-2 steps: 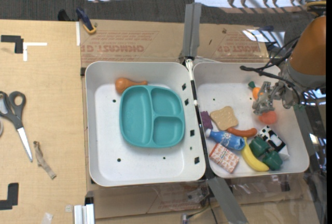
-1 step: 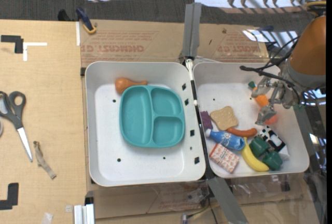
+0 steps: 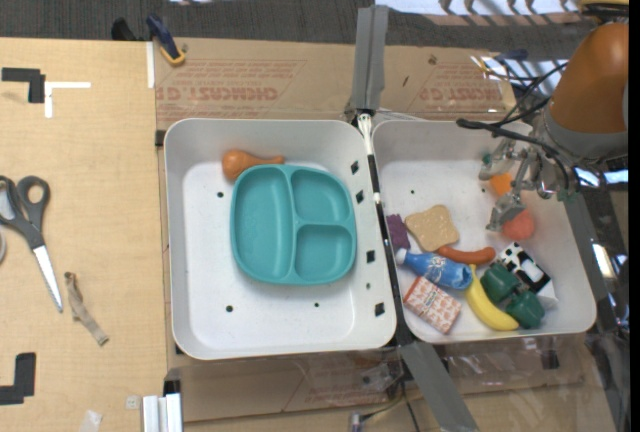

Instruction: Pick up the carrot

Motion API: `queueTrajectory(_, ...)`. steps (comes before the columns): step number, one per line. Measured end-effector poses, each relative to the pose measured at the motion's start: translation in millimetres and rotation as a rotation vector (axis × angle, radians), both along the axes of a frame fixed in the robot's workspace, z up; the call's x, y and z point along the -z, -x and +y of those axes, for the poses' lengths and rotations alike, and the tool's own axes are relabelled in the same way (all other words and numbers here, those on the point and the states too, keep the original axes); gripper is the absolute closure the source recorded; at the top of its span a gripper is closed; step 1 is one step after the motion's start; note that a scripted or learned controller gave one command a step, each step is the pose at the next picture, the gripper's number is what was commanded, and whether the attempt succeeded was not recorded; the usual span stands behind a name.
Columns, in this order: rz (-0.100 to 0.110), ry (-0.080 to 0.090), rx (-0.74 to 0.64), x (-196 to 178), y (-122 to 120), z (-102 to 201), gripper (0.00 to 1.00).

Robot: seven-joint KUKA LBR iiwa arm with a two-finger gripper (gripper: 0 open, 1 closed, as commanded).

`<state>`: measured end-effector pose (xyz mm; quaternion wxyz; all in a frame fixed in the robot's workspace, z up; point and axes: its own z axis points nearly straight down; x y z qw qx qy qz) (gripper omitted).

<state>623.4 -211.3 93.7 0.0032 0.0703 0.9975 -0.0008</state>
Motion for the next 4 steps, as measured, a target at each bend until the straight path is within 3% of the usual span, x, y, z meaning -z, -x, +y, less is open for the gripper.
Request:
queueTrajectory(1, -0.007, 0.003, -0.002, -12, -2, 0, 1.0)
queueTrajectory(2, 0.0, -0.001, -0.052, -71, -29, 49, 1.0)
queueTrajectory(3, 0.002, 0.0, -0.371, 0, 11, -10, 1.0)
queueTrajectory(4, 0.0, 0.001, -0.483, -92, 1, 44, 1.0)
